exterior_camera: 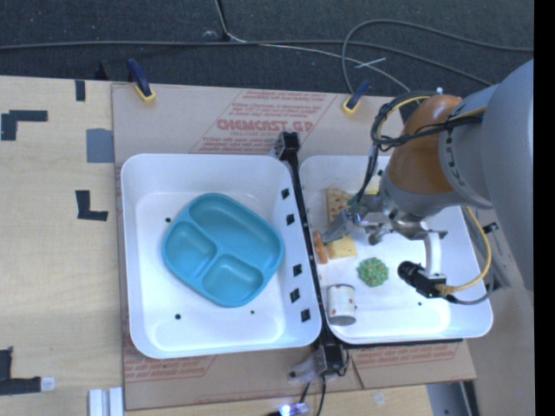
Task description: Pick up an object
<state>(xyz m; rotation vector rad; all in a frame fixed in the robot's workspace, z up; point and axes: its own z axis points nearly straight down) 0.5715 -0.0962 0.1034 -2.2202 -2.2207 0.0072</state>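
Note:
The right bin (460, 319) holds several small items. A tan cracker-like piece (336, 201) lies near its far left. A yellow wedge (342, 249) and a thin orange piece (320, 250) sit by the left wall. A green broccoli-like ball (374, 272) rests in the middle, and a small white cup (341, 302) lies on its side near the front left. My gripper (344, 226) hangs low over the bin's left part, between the cracker-like piece and the yellow wedge, just above the wedge. Nothing is visibly held.
The left bin (143, 319) holds a blue divided plate (223, 248). A black divider (299, 241) runs between the bins. The arm's grey body and orange band (425, 159) cover the right bin's far part, and a black fitting with a yellow cable (422, 279) hangs right of the green ball.

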